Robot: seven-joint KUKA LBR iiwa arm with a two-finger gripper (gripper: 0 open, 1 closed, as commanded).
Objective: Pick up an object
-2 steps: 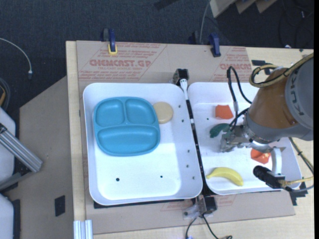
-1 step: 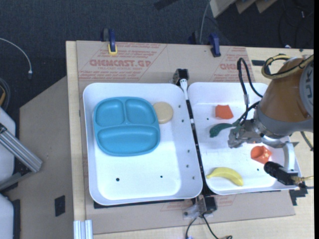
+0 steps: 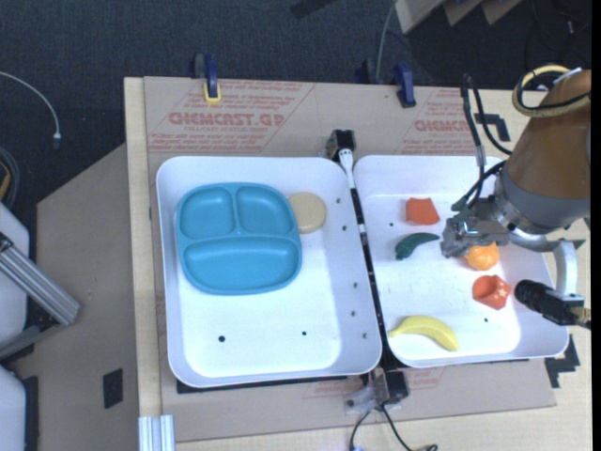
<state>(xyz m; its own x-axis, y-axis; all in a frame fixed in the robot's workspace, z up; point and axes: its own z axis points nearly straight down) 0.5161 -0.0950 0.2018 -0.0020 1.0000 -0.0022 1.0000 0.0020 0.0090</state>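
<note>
Camera view, looking down at a slant on the surface [image 3: 282, 101], a brown board that is carrying two shallow white bins side by side; the left bin [image 3: 272, 346] is holding a blue divided plate [image 3: 239, 238] of smooth moulded plastic with three compartments, and a pale round disc [image 3: 308, 211] is lying just beside the plate's right rim; the right bin [image 3: 413, 181] is holding small toy-like pieces with glossy surfaces, namely an orange-red block [image 3: 422, 211], a dark green curved piece [image 3: 414, 243], an orange rounded piece [image 3: 483, 256], a red lumpy piece [image 3: 491, 291] and a yellow banana [image 3: 425, 333] lying near the front wall; the arm [image 3: 554, 167] is reaching in from the right with the hand [image 3: 462, 236] hanging low over the right bin, between the green piece and the orange piece and very near both; whether the hand is released or clenched is not possible to tell from this angle, since its metal parts are blurring together against the bin floor; nothing is showing as gripped or lifted, so the pick-up is judged as not yet done; the likeliest target is appearing to be the orange rounded piece or the green piece, both resting on the bin floor; closing and raising are remaining.
</note>
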